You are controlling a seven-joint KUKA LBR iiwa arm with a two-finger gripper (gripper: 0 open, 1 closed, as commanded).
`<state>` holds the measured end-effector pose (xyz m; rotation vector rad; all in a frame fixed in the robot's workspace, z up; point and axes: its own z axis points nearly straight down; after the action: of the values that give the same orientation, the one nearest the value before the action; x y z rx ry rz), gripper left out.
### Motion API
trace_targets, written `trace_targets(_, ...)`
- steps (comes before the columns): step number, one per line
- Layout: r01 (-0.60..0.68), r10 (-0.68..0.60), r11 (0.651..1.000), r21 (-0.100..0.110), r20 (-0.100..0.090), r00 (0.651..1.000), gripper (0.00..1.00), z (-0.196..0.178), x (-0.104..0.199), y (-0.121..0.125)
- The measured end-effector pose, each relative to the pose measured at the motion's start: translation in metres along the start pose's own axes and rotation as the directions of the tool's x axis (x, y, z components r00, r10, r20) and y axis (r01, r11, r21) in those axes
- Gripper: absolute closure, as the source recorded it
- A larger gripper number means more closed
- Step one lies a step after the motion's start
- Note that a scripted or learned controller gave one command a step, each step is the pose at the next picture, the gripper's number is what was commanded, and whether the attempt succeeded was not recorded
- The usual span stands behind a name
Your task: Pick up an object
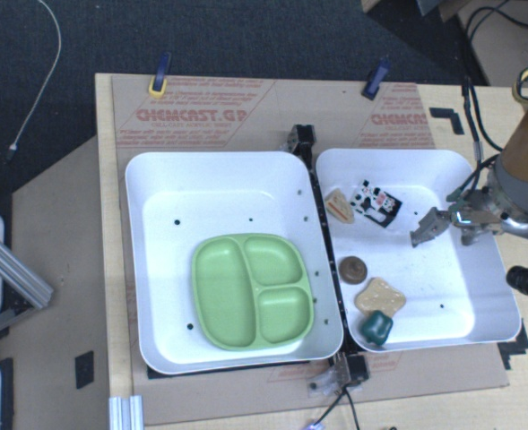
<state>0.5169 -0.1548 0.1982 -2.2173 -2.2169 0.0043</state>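
Note:
The right bin [483,307] holds several small objects. A black, white and red patterned item [376,202] lies near its back, with a tan wedge [339,206] just left of it. A brown round disc [353,270] rests by the bin's left wall. In front of the disc lies a tan flat piece [381,296], and a dark teal lump [376,327] touches its near side. My gripper [428,228] hangs over the middle of the right bin, to the right of the patterned item and apart from every object. Nothing shows in its grasp.
A green divided plate [252,289] lies in the left bin [156,240]. A black clip [301,138] sits at the back where the two bins meet. The grey arm [515,195] enters from the right over the right bin's rim.

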Motion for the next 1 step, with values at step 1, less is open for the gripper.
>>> trace_targets(1,-0.001,0.001,1.000,-0.001,0.000,1.000,0.00,0.0581,-0.0086,0.0012)
